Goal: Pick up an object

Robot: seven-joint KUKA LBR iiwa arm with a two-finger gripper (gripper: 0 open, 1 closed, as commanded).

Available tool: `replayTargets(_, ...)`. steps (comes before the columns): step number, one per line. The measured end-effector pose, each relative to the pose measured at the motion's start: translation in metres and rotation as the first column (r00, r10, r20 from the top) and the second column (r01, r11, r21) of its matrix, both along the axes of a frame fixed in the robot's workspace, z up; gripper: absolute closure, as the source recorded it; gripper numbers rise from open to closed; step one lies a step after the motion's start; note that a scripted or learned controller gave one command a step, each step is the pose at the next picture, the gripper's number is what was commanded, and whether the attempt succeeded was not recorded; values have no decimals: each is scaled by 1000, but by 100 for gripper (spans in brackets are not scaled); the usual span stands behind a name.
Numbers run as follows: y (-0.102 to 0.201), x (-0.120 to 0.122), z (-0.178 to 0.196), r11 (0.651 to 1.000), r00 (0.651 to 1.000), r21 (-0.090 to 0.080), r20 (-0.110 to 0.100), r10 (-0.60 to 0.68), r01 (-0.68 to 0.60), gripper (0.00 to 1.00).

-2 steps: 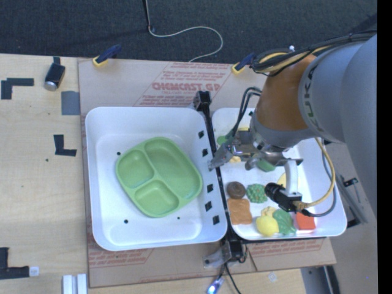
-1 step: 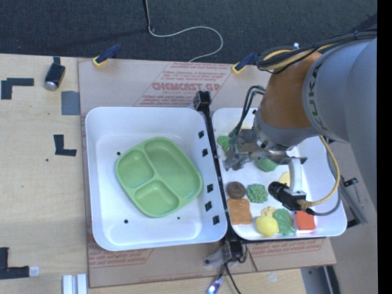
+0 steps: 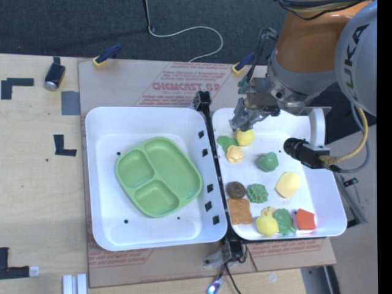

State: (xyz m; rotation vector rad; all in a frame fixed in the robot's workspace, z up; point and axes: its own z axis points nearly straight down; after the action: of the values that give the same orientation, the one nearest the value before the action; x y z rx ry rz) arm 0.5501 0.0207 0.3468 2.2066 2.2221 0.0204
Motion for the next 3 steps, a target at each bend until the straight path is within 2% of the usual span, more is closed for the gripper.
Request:
replayTargets(1,81,0,95,1000,1000,0,-5,3,-3,100)
replayTargets(2,180,-17,-30,1000,1000,-4,-30,5,-5,100)
replayTargets(3,168,-30,47,1000,1000,0,-11,-4,4,100)
